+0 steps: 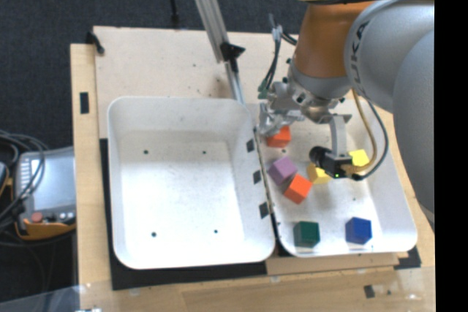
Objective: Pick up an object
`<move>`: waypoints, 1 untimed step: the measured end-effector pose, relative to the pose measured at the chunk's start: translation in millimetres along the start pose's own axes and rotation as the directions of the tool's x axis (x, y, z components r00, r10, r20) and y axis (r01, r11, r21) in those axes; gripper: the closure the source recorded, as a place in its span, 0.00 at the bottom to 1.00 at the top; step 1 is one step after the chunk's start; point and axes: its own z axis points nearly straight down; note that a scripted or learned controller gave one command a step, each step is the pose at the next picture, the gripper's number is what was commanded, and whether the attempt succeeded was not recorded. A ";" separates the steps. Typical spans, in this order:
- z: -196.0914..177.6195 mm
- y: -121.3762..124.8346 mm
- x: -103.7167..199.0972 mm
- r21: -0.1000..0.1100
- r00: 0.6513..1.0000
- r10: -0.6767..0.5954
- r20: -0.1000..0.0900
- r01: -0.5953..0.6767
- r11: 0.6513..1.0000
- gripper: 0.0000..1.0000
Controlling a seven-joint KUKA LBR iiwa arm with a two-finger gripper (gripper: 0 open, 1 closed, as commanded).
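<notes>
The arm reaches in over the right-hand bin point(398, 219), which sits toward the right edge of the bench point(161, 58); the claw point(276, 122) hangs at that bin's far left corner, close against the wall it shares with the left-hand bin point(183, 179); directly beneath it, touching or nearly touching its tip, lies a small orange-red block point(278, 135); whether the claw is released or clenched on that block I cannot tell, since the wrist hides the tip from above.

Other blocks lie scattered in the same bin: a purple block point(282, 170) and an orange block point(297, 188) just beside each other near the dividing wall; a yellow block point(360, 158) and a second yellow piece point(319, 173) toward the bin's middle, partly covered by a black fitting on the arm's cable; a green block point(307, 233) and a blue block point(358, 229) apart from each other along the near edge.

The orange-red block is the likely target; it looks like a light, stiff cube of foam or painted wood, not fragile, with flat faces that should give fair friction; the sensible hold is across two opposite flat faces, squarely at mid-height; its closeness to the wall is the risk, as one side of the claw may foul the bin wall or nudge the block askew.
</notes>
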 end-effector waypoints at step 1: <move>-12.1 -2.3 49.6 -0.003 1.000 -0.002 -0.001 0.002 1.000 1.00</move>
